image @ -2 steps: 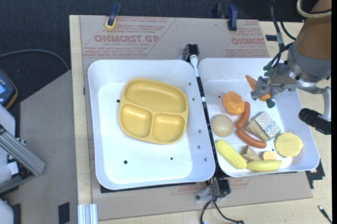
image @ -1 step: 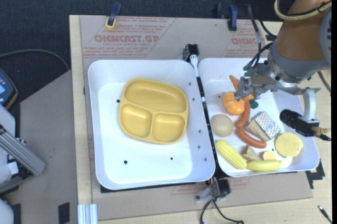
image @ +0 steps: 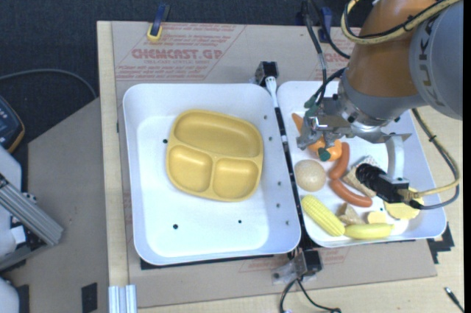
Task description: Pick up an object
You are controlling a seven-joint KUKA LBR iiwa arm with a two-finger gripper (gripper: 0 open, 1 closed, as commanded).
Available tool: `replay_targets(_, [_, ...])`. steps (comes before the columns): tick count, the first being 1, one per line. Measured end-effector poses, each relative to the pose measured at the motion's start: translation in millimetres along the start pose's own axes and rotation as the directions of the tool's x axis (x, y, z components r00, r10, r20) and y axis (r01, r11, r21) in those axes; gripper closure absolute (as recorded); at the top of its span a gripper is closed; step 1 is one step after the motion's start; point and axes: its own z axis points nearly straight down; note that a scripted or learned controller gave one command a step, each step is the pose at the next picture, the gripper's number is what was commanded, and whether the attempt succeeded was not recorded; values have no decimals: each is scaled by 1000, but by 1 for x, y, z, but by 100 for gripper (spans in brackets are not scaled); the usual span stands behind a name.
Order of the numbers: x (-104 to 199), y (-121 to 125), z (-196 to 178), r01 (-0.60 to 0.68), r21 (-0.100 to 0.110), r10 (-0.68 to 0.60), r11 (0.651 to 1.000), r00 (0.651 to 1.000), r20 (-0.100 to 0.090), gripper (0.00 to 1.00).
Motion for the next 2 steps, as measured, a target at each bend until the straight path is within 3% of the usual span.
replay_targets(2, [91, -36, -3, -1, 1, 1, 1000, 1000, 2, 100])
